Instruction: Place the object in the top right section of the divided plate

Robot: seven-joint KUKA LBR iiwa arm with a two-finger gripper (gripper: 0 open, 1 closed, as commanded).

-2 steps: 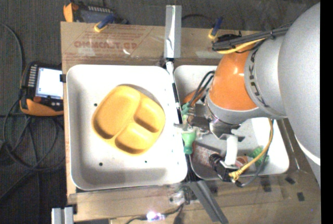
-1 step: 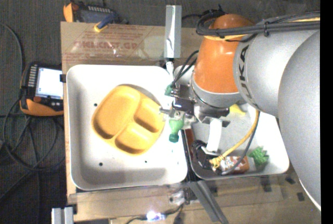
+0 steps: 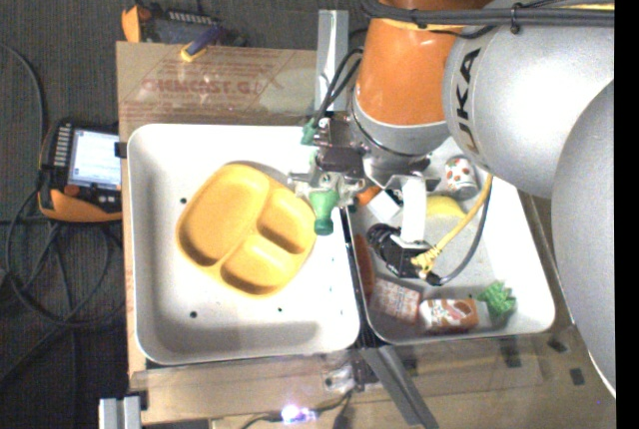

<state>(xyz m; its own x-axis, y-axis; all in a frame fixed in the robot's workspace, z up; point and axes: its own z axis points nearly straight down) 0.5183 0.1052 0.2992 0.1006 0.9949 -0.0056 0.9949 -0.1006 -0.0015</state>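
A yellow divided plate (image 3: 200, 247) lies tilted in the left bin (image 3: 160, 317), with one large section and two smaller ones. My gripper (image 3: 324, 190) hangs over the plate's right edge, close to the wall between the two bins. It is shut on a small green object (image 3: 323, 214), which sticks out below the fingers just above the plate's right-hand section. The arm's orange band and grey body cover much of the right bin's upper half.
The right bin (image 3: 534, 312) holds a red-and-white spotted ball (image 3: 460, 177), a yellow piece (image 3: 445, 210), a green leafy toy (image 3: 496, 297), a red-labelled packet (image 3: 449, 313) and a brown packet (image 3: 392, 298). A cardboard sheet (image 3: 215, 88) lies behind the left bin.
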